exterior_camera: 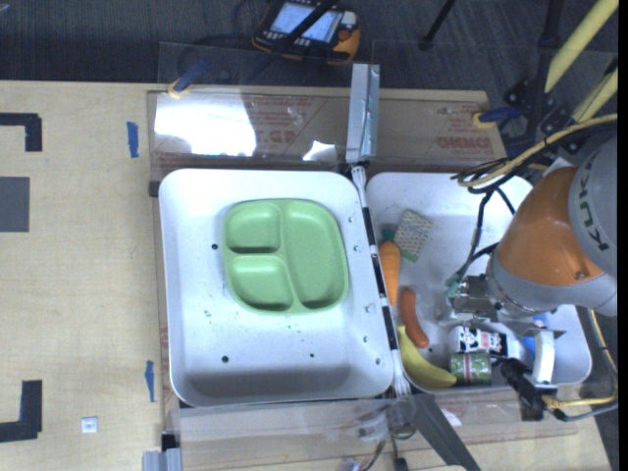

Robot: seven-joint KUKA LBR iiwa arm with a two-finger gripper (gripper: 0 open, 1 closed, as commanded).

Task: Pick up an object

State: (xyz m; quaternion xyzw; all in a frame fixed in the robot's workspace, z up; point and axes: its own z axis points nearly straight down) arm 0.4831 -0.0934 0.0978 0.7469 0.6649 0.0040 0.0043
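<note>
You cannot make out the hand's fingers: the orange band (549, 238) and wrist cover them. The arm (599, 204) is cut off at the right edge. The right bin (442, 196) is partly hidden beneath it. The can's (471, 365) label is too small to read.

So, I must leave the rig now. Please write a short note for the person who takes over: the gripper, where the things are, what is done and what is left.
Gripper: low inside the right bin, over the clutter at its near end; whether it holds anything cannot be told.
Right bin: carrot and red sausage-like item along the left wall, banana at the near left corner, green can beside it, grey speckled sponge further back.
Left bin: green divided plate.
Done: arm has reached the objects.
Left: confirm a grasp and lift one object.
</note>
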